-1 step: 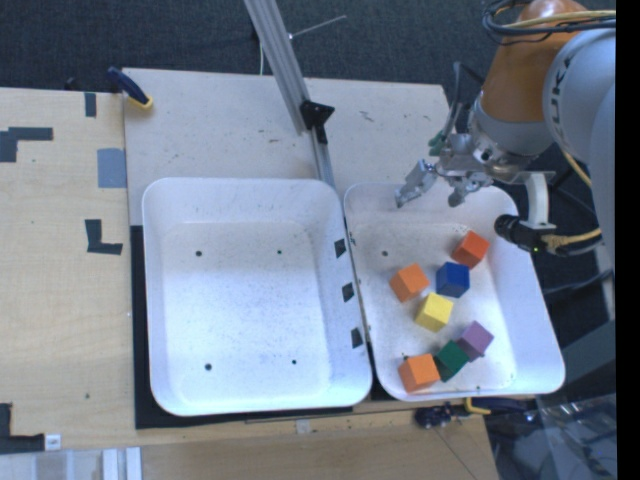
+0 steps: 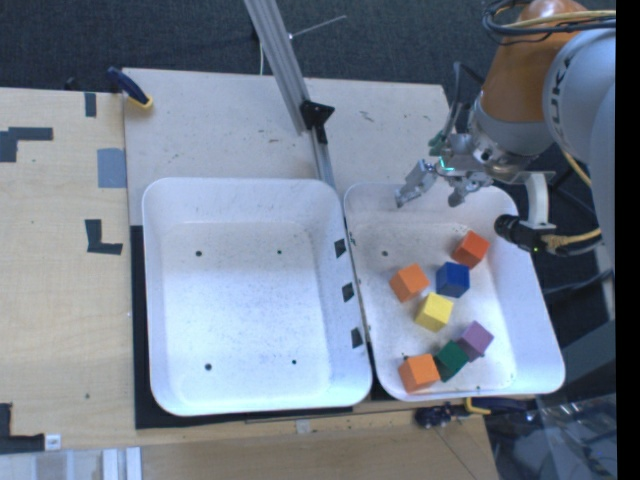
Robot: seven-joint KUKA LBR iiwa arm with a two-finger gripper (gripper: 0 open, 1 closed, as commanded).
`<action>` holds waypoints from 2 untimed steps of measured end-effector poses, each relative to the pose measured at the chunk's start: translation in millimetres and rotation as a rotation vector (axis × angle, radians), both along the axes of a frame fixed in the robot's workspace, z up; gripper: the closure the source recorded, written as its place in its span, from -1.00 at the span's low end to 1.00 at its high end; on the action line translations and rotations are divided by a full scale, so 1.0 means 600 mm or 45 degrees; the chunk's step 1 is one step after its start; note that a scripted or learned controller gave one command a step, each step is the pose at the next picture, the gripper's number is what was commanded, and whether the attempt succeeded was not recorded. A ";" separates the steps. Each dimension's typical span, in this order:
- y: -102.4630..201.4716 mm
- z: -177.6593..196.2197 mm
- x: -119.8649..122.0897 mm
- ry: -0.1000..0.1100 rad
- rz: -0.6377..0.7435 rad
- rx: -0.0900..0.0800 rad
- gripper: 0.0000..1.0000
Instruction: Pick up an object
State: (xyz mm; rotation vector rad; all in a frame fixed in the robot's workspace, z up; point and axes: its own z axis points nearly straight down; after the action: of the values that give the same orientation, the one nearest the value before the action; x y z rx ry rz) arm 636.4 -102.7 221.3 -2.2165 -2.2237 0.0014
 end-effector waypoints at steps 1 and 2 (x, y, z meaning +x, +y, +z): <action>0.003 -0.082 -0.017 0.006 -0.002 -0.002 -1.00; 0.004 -0.169 -0.036 0.006 -0.002 -0.002 -1.00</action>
State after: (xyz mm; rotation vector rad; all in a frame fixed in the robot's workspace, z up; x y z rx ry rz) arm 614.9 -100.4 119.9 -2.2163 -2.2202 0.0085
